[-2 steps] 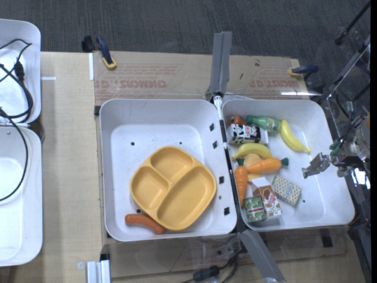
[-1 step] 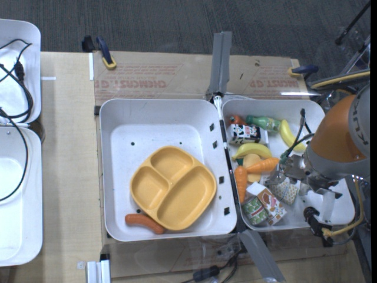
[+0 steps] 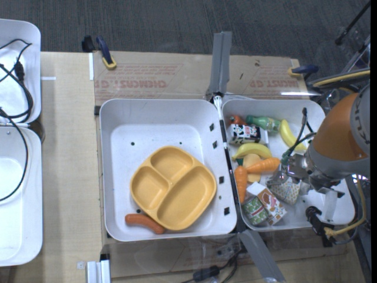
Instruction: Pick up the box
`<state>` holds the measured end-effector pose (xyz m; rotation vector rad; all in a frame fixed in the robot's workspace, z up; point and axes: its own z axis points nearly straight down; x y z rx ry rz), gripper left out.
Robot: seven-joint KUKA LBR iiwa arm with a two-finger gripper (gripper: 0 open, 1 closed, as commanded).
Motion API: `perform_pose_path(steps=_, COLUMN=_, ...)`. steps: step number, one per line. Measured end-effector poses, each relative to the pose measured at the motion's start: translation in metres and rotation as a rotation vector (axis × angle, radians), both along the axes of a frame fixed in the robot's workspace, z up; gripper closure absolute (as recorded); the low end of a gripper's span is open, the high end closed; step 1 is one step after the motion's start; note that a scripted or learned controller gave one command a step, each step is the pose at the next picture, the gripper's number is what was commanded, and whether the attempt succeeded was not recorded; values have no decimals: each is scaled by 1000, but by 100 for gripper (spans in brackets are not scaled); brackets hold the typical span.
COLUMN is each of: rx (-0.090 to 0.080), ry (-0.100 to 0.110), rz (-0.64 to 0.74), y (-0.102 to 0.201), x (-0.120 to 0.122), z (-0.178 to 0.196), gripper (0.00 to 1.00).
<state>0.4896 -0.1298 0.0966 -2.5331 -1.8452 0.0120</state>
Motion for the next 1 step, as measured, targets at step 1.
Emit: perform_pose_path(steps=1, rx=-3, ry=-6, rz=-62, y=58, x=14, z=93, gripper=100)
